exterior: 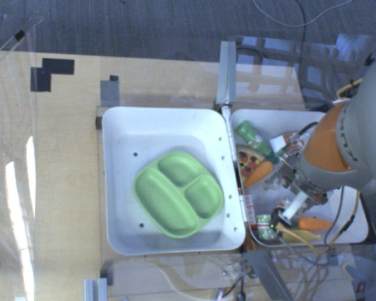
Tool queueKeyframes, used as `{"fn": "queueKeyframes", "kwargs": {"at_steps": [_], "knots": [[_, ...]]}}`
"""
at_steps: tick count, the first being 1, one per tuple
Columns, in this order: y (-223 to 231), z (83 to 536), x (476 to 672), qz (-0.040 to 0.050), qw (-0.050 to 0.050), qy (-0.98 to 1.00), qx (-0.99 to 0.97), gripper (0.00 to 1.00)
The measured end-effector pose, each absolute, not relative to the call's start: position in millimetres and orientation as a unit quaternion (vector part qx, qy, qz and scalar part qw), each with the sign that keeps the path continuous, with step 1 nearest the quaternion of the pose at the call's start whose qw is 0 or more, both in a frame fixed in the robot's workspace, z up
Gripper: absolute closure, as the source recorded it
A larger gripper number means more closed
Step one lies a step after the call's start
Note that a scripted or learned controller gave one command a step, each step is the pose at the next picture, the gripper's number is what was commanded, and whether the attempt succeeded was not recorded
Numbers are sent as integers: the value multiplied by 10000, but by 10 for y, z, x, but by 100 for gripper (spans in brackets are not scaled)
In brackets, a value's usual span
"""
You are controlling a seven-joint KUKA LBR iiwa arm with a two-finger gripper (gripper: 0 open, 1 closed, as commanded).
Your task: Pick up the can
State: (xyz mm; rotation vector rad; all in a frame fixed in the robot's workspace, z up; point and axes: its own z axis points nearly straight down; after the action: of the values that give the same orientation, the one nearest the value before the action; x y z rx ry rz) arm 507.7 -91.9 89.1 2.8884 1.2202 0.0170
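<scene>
The can [264, 226] is small, with a green label and a pale top, and lies in the front left corner of the right bin [361, 232]. My gripper [281, 178] hangs low over the middle of that bin, a little behind the can and to its right. It is close to an orange carrot-shaped toy [259, 174]. Nothing shows between the gripper and the can. The grey arm with its orange band [326, 146] covers the bin's right half.
A green divided plate [178, 193] lies in the left bin [122, 168]. The right bin also holds a green bottle-like item [253, 137], a pizza-slice toy [246, 157], a second carrot [314, 223] and a yellow banana [299, 236].
</scene>
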Motion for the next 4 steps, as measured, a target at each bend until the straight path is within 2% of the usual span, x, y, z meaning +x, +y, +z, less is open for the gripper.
{"fn": "queueKeyframes", "kwargs": {"at_steps": [1, 2, 3, 4], "knots": [[-914, 1009, 5103, 85, 35, 3898, 9209, 100], [-1749, 901, 4906, 46, 55, 5361, 8441, 100], [-1730, 1034, 4882, 17, 12, 4985, 8669, 100], [-1731, 1034, 4882, 17, 13, 4985, 8669, 0]]}}
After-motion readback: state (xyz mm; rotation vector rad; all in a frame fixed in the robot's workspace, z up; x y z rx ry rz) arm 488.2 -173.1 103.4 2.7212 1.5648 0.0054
